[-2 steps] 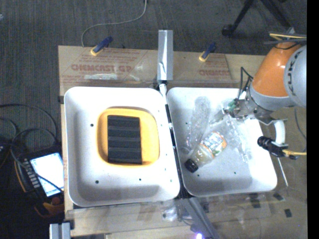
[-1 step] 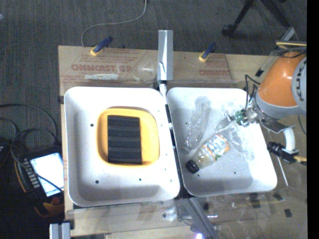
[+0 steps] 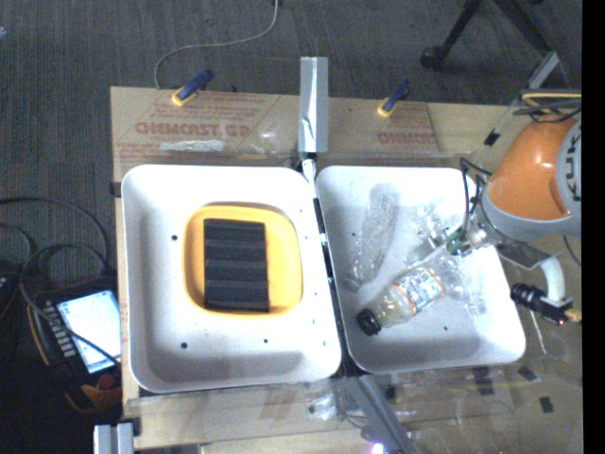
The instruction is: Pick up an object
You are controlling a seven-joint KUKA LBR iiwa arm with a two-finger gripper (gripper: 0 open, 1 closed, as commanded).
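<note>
Clear plastic bottle lying in right bin, just left of pincer, pincer state unclear, bottle label unreadable.

Faded red lettering on the cardboard sheet behind the bins reads roughly "CHEMCAST GP". The arm shows part of a "KU" marking.

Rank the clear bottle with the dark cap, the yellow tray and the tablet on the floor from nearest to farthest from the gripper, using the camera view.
Measured from the gripper, at the right bin's right side:
1. Clear bottle, lying in the right bin just below-left of it.
2. Yellow tray, in the left bin.
3. Tablet, on the floor beyond the left bin.
</note>
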